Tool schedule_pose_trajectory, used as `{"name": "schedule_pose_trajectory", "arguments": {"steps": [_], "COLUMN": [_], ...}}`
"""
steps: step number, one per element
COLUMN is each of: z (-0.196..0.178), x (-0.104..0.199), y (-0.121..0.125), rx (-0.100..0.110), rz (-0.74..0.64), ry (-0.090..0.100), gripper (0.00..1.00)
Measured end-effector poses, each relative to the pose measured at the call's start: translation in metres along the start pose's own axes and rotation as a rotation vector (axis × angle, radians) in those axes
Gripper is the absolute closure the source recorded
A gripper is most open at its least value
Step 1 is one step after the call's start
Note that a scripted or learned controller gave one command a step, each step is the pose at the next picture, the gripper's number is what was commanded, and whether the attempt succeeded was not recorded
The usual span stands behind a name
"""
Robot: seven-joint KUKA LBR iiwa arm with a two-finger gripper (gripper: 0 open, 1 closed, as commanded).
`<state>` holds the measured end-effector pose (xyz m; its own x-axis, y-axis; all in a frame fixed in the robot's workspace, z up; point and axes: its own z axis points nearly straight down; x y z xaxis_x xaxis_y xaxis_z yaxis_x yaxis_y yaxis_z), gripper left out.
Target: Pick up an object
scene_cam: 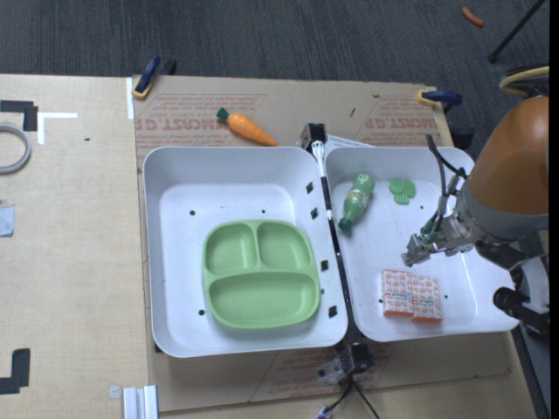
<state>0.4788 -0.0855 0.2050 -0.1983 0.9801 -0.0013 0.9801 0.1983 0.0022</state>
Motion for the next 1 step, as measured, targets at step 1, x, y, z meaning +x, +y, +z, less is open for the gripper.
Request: {"name": "schedule_pose_trajectory", "arguments": {"steps": [1], "z": [0.0], "x": [-0.0001], "y": [-0.0001], "rx": [0.0], "rz": [0.0], "ry": [0.0], "gripper": [0.0]}}
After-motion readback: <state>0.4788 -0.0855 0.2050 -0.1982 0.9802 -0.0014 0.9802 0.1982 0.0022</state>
